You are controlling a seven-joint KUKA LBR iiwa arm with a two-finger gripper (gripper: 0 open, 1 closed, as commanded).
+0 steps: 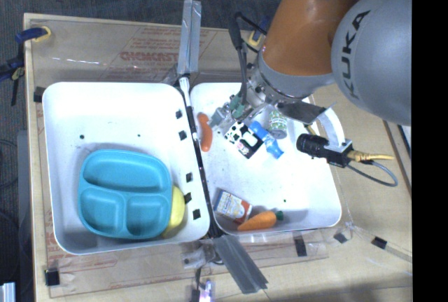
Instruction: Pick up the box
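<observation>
From the overhead camera I see the arm reaching in from the upper right, its gripper low over the upper middle of the right bin. I cannot tell whether its fingers are apart or together; the wrist hides them. The box lies at the bin's lower edge, just beside a carrot and well apart from the gripper. I judge this the approach step. Next I must travel down-frame and centre over the box.
</observation>
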